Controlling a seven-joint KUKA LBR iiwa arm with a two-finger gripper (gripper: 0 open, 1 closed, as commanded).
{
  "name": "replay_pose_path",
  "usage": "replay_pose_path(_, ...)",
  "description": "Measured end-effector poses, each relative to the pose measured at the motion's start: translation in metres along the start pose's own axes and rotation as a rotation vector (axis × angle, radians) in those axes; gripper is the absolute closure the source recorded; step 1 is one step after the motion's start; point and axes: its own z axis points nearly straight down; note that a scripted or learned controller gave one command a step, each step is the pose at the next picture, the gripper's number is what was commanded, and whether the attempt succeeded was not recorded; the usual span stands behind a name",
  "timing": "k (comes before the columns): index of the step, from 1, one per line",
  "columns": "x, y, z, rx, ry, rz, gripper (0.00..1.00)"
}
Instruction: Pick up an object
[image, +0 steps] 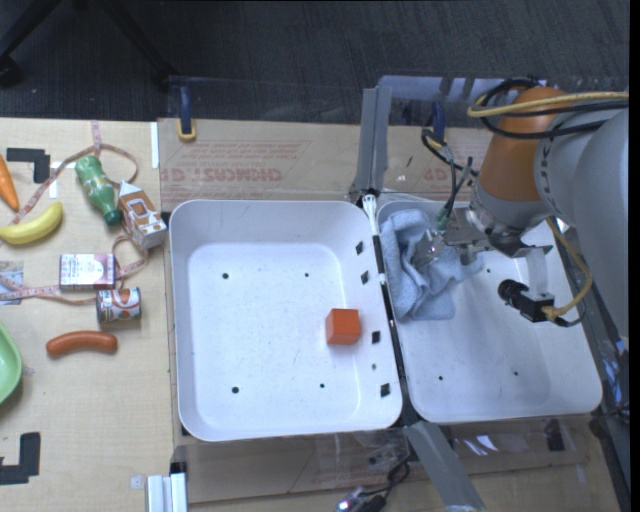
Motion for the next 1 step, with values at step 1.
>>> replay_pose_path(1,-0.0104,0.0225,0.0090,0.000,0.001,-0.092,0.00)
